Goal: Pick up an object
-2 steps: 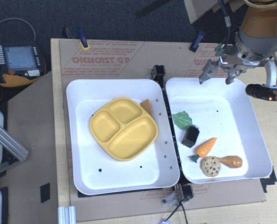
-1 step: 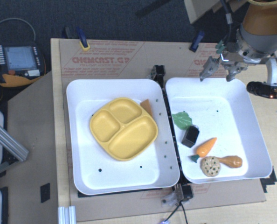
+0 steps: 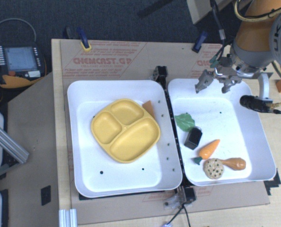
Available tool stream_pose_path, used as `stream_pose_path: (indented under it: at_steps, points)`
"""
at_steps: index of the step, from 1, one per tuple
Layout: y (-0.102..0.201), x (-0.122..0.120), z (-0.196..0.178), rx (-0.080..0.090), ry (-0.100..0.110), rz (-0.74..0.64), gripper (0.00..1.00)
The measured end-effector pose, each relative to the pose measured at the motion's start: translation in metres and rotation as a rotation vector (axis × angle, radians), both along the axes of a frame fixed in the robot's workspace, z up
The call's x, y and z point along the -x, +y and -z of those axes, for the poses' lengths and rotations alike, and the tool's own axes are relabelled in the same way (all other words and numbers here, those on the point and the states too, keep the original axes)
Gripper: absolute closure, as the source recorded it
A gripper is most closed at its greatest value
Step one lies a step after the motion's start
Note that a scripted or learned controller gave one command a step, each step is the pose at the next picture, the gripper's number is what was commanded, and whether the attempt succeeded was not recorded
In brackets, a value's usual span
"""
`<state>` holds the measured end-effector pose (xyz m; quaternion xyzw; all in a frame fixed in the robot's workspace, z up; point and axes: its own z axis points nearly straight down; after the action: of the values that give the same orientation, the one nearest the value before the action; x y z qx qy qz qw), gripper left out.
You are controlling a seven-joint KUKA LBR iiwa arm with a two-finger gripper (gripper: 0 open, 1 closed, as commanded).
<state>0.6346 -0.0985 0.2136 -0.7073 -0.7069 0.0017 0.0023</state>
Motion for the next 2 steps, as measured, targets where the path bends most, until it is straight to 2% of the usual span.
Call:
stream_pose_path:
  at_steps: [1,2]
  points:
    - [-0.002,-0.009,0.052,0.000,-0.003,0.000,0.00]
    - [0.005,-0.009,0.114,-0.001,0.002,-0.002,0.00]
